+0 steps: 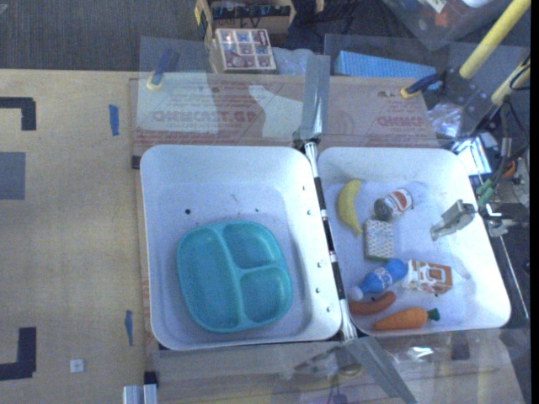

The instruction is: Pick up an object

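Note:
The right bin [472,310] holds several small objects. A yellow banana [349,204] lies near its left wall, with a small red-and-white can [393,204] just right of it. Below them sit a speckled square block [379,240], a blue bottle [380,279], a white-and-orange carton [430,277], a brown sausage [372,304] and an orange carrot [404,318]. My gripper [452,219] reaches in from the right edge, over the bin's right side. It is right of the can, above the carton and apart from both. Nothing shows in its grasp.
A teal divided plate [234,274] lies in the left bin [168,175]. A metal divider [324,234] separates the two bins. Cardboard sheets, a small box [244,49] and cables crowd the back and right of the bench.

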Tool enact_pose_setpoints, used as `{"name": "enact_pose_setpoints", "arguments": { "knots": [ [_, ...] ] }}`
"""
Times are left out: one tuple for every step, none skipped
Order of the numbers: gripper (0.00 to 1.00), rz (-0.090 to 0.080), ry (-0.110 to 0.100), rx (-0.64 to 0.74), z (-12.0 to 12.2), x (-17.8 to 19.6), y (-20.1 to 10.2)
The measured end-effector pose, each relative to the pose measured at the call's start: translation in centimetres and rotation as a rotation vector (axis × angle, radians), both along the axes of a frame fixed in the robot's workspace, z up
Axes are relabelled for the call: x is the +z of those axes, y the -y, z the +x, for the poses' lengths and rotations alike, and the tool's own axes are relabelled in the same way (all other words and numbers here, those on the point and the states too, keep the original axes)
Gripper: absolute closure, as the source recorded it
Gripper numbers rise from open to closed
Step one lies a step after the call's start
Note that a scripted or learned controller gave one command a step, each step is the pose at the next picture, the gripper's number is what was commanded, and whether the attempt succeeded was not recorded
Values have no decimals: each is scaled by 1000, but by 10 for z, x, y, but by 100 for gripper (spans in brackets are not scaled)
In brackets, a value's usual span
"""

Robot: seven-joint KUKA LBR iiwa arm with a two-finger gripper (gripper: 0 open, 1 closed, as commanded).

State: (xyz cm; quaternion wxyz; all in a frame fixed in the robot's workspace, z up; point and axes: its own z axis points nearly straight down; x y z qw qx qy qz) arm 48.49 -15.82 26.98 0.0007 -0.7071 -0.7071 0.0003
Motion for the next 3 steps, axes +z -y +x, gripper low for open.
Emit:
{"name": "enact_pose_setpoints", "arguments": {
  "knots": [
    [0, 0, 1, 237, 48, -125, -47],
    [0, -2, 9, 282, 122, -183, -35],
    [0, -2, 1, 265, 182, -184, -42]
  ]
}}
